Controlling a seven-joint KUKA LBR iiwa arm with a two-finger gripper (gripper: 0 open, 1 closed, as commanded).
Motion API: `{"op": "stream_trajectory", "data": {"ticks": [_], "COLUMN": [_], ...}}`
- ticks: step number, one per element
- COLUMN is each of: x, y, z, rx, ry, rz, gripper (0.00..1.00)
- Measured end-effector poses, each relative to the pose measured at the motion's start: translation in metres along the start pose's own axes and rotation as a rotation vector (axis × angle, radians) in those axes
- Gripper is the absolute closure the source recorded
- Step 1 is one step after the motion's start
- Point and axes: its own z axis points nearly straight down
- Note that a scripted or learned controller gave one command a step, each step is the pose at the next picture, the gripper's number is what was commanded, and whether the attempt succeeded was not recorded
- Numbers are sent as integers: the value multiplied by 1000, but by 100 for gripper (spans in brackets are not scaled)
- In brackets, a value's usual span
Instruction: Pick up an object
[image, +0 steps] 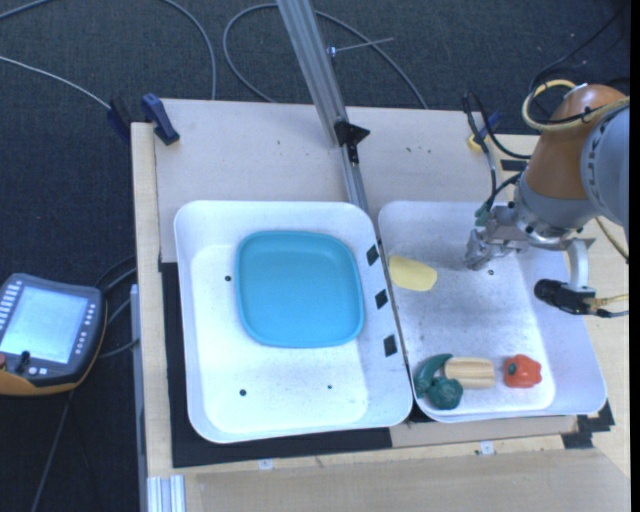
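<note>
Four objects are noted in the right bin (560, 395). The yellow piece (412, 273) lies at nine o'clock from the gripper (483, 252), near but apart. The green item (438, 381), tan block (470, 372) and red pepper (521, 371) sit at six o'clock, well apart. Gripper state: cannot be told.

Even, fairly bright overhead light — shadows stay faint, with a soft one under the rim of the left shallow white plastic bin (200, 300). The picture is soft and slightly grainy — the dark carpeted floor (60, 150) reads dim, with no strong glare.
</note>
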Motion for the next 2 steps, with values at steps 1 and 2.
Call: {"op": "stream_trajectory", "data": {"ticks": [1,2], "x": [6,4], "y": [6,-3], "z": [-61,-117], "rx": [-4,-4], "ry": [0,-1], "rz": [0,0], "gripper": [100,100]}}
